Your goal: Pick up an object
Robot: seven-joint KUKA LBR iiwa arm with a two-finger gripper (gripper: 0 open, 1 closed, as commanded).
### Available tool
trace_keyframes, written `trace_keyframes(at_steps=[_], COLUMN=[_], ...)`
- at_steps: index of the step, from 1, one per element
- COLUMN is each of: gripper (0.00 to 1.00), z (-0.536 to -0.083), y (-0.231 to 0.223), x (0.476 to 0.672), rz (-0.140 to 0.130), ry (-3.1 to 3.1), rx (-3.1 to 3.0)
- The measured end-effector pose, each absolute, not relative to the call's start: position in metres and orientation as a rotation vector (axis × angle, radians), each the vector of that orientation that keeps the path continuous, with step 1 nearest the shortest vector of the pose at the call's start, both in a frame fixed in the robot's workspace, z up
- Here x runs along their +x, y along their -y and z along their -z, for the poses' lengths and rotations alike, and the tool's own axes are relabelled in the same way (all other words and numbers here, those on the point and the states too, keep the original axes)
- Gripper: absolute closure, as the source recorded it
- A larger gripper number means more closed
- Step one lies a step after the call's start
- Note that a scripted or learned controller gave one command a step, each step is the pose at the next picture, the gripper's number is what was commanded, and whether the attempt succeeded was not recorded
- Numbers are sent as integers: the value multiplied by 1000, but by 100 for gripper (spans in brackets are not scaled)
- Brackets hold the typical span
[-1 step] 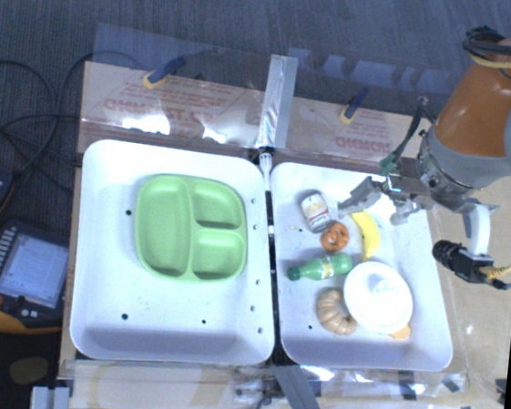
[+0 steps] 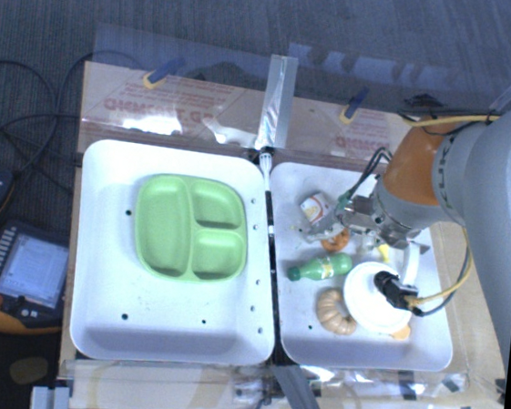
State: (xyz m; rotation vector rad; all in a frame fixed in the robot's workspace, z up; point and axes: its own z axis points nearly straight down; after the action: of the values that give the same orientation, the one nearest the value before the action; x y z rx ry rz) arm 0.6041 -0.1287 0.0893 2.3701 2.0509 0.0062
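My gripper point(image 2: 343, 227) is low in the right bin point(image 2: 431, 352), at its back middle, coming down from the grey arm with the orange band. Directly under it lies a small orange object point(image 2: 333, 244), partly covered by the gripper. A pale crumpled packet point(image 2: 313, 206) lies just to its left, close to the gripper. In front of the orange object a green bottle point(image 2: 320, 269) lies on its side. Nearer the front sits a tan pastry-shaped toy point(image 2: 335, 311). Nothing visibly hangs from the gripper.
The left bin point(image 2: 96, 318) holds a green divided plate point(image 2: 191, 226) at its middle. A raised divider point(image 2: 269, 246) separates the two bins. The arm covers the right bin's back right part. Tablets and cables lie on the floor to the left.
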Motion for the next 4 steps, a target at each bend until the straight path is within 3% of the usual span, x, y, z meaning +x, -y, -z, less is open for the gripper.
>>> trace_keyframes(at_steps=[1,2,3,4], gripper=[100,100,0,0], z=[-99,-184,-184,-203], y=[128,72,73,105], x=[605,659,659,668], rz=[-12,5,7,7], ry=[-2052,-1926,-1924,-2250], rx=[2371,2481,2481,2189])
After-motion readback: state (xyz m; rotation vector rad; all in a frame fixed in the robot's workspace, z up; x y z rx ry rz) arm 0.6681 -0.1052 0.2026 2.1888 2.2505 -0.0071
